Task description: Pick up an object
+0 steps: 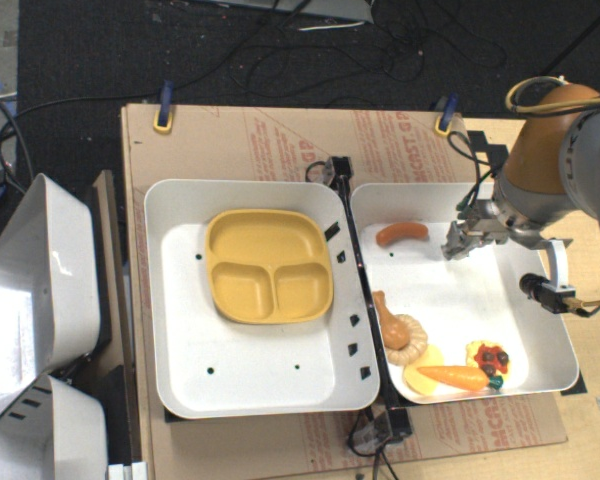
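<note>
- The sausage, smooth and curved, lies in the right bin, just left of the gripper.
- Whether the gripper is wide or narrow cannot be told.
- A yellow three-compartment plate sits in the left bin.

Open floor below the gripper
Sausage lies just left; carrot and other toys crowd the bin's near edge.

We're looking at a robotics lab: a grey-and-orange industrial arm reaches over a desk of printed board held by clamps at its far edge, two white bins set side by side, loose cables trailing across dark carpet behind.
</note>
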### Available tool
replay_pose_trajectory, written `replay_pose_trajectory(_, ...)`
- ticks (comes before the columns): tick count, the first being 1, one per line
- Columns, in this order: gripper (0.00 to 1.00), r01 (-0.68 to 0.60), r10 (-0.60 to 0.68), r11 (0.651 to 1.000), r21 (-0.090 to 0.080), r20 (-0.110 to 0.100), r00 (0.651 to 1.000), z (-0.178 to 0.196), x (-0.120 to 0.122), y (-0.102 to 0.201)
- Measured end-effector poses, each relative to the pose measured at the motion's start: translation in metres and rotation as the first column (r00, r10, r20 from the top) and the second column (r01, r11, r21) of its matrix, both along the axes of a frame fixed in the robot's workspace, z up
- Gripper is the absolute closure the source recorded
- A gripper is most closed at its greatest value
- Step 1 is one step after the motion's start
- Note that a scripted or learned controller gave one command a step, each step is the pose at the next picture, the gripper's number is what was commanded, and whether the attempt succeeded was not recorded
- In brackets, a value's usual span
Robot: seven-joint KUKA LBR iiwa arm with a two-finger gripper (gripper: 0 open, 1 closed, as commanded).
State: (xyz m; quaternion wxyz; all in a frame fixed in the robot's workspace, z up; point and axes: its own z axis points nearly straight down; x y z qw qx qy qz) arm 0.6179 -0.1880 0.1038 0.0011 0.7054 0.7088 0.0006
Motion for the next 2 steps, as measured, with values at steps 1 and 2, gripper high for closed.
replay_pose_trajectory(1,1.00,0.001,-0.001,1.000,-0.001,0.005,1.000,0.061,0.007,0.006)
replay_pose_trajectory(2,1.00,0.002,-0.002,1.000,-0.002,0.005,1.000,0.122,0.005,-0.001)
